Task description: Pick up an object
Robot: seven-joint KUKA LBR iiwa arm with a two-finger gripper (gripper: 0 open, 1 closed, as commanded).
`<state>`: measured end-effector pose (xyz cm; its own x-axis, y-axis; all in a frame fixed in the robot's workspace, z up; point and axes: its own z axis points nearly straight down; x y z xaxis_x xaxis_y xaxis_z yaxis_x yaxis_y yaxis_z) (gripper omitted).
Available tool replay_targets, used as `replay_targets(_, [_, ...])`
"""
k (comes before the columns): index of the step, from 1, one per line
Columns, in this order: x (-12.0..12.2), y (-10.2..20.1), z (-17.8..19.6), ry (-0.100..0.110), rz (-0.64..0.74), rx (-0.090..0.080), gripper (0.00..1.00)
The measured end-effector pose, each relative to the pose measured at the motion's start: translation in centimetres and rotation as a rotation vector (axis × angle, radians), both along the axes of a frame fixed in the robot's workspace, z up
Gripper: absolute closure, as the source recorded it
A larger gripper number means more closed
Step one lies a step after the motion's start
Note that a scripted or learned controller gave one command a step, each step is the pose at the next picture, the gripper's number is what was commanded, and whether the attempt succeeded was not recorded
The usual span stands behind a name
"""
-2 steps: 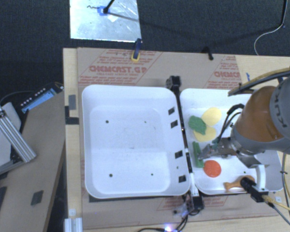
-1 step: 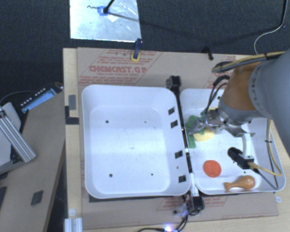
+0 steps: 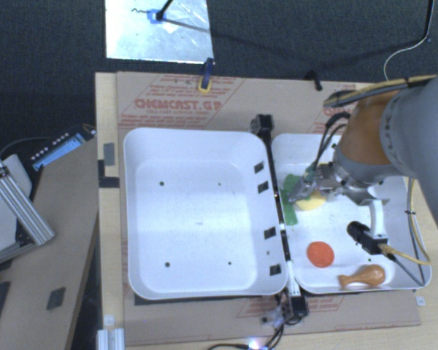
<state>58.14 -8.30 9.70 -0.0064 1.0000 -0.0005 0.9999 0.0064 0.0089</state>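
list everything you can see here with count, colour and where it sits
bins: 2, white, side by side on the board
board: 1, tan with red lettering, under the bins
disc: 1, orange-red, right bin, towards its near side
drumstick-shaped thing: 1, tan-orange, right bin, by its near wall
yellow lump: 1, yellow, right bin, beside the end effector
green piece: 1, green, right bin, against the wall shared with the left bin
sheet: 1, shiny silver, beyond the board's far edge
clip: 1, yellow and blue, board's far edge
arm: 1, grey with orange band, from the right
end effector: 1, dark, low over the yellow lump and green piece
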Motion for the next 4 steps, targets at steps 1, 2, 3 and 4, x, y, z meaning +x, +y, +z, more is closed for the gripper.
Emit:
replay_targets(1, [3.0,-7.0,-1.1,0.003,-0.008,-0.003,1.0])
replay_targets(2, [4.3,-3.5,9.3,-0.004,0.001,0.0,1.0])
replay_targets(3, [0.5,0.2,8.9,0.01,0.0,0.002,1.0])
replay_targets(4, [4.5,6.0,8.8,0.004,0.004,0.0,1.0])
